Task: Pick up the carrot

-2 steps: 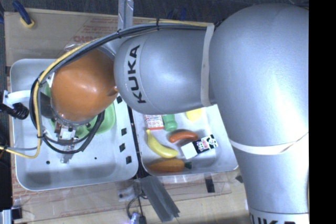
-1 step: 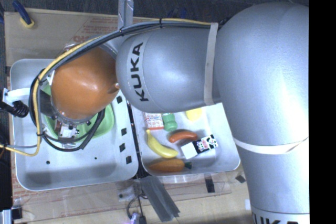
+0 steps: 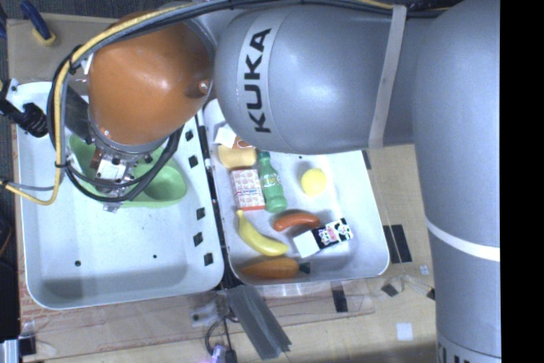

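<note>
Wooden bench, two shallow white bins side by side, dark floor behind. Your arm (image 3: 340, 72) reaches across from the right, and its orange band sits above the left bin (image 3: 51, 268). The gripper (image 3: 109, 172) hangs under the wrist, over a green object (image 3: 166, 183). Can't tell whether it's released or clenched, since the wrist blocks it.

The carrot (image 3: 296, 221) is probably the orange-red elongated piece in the right bin (image 3: 374, 225), well apart from the gripper. It lies between the green bottle (image 3: 272, 183) and the black-and-white carton (image 3: 327, 235), with the banana (image 3: 257, 238) just beside it.

- Cross the divider first.
- Come down straight over the carrot's middle.
- Close across its short width.
- It's a tight spot, so keep clear of the carton and bottle.
- Don't confuse it with the brownish piece (image 3: 270, 268) at the bin's near edge.
</note>
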